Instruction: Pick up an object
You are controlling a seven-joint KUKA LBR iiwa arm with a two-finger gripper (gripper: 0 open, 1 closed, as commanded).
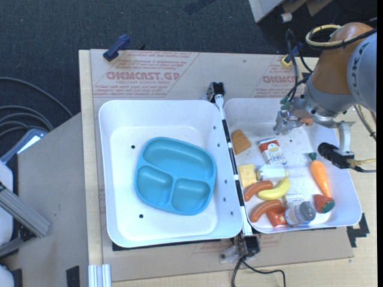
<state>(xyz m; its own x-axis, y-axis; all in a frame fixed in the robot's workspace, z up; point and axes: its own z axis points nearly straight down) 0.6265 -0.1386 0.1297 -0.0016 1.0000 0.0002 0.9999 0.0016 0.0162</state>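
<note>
My gripper [286,122] hangs over the far part of the right bin [353,211], above bare white floor and with nothing visibly in it. Closest to it are a small red and white carton [272,151] just in front and a brown bread slice [240,140] to its left. Further forward lie a yellow cheese block [247,173], a banana [276,189], two sausages [257,189] [266,208], a tin can [301,212] on its side, a carrot [320,178] and a strawberry [325,204].
A blue divided plate [175,175] lies in the left bin [111,136]. The ridge between the bins [227,154] runs just left of the bread. The grey arm with its orange band [335,58] and a black fitting [330,153] reach over the right bin's far right side.
</note>
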